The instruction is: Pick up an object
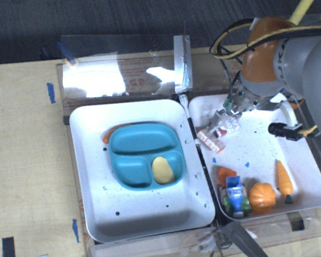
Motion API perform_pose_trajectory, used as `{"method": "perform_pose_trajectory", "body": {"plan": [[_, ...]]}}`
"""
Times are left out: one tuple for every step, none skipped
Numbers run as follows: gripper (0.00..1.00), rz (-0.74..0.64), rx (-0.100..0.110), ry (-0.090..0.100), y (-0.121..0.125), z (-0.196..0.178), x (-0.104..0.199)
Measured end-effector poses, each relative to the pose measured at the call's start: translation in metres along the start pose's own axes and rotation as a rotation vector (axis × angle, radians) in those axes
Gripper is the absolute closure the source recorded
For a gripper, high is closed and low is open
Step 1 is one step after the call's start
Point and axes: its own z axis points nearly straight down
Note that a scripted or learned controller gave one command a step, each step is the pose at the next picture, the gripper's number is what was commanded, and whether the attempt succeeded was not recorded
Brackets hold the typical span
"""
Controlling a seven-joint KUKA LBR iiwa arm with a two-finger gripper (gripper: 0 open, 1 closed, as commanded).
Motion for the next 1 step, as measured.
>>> {"method": "perform_pose_trajectory", "body": {"plan": [[1.00, 0.040, -0.003, 0.003, 0.0006, 0.0000, 0.0003]]}}
